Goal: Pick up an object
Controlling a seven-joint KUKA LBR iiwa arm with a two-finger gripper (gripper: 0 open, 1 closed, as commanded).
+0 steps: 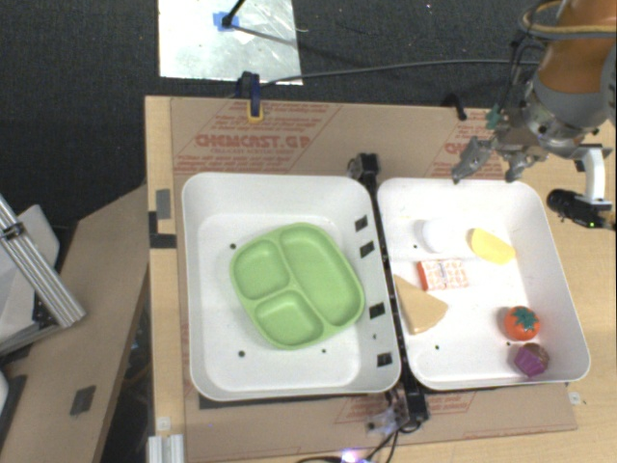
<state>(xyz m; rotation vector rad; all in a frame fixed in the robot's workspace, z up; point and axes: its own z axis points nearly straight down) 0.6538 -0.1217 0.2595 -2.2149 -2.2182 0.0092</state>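
The gripper [494,160] hangs above the far rim of the right bin [564,258], its two fingers spread apart with nothing between them. It is well short of any object, so the step in hand looks like the approach: choosing a target and coming down over it.

Nearest below it lie a pale white rounded piece [436,233], hard to make out against the bin floor, and a yellow lemon-like object [493,246] just beside it. Further forward sit a small red-and-white carton [444,275] touching a tan wedge [420,308], and in the near right corner an orange-red tomato-like fruit [521,323] with a purple object [530,359] close under it.

The yellow piece seems the soundest choice: it stands apart from its neighbours. The fingers should straddle its narrow width and descend straight.

The left bin [207,287] holds a green divided tray [296,285].
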